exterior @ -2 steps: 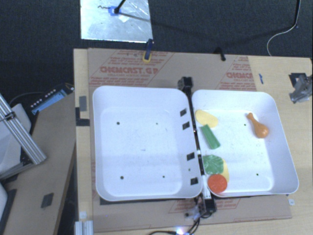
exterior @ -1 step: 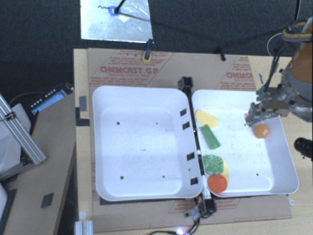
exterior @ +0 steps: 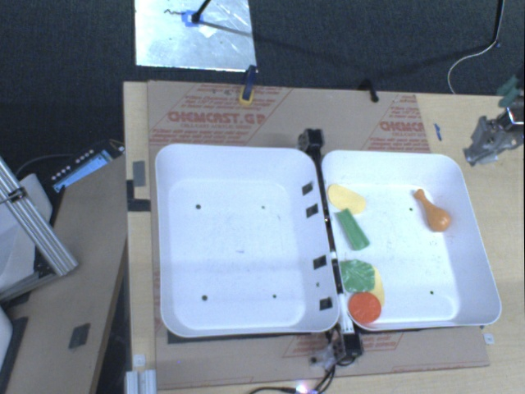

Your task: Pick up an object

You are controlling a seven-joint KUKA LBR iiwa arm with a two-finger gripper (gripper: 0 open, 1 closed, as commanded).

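Observation:
The right bin holds several small toys. A yellow piece lies near its left wall, with a green stick-shaped piece just below it. Further down sit a green leafy piece and a red-orange round piece by the front left corner. An orange drumstick-shaped toy lies alone toward the right side. My gripper hangs at the view's right edge, outside the right bin's back right corner and well apart from every toy.
The left bin stands beside the right one, with black clips along the shared divider. Both rest on a cardboard sheet. A shiny metal plate lies behind them, and a cable runs at the back right.

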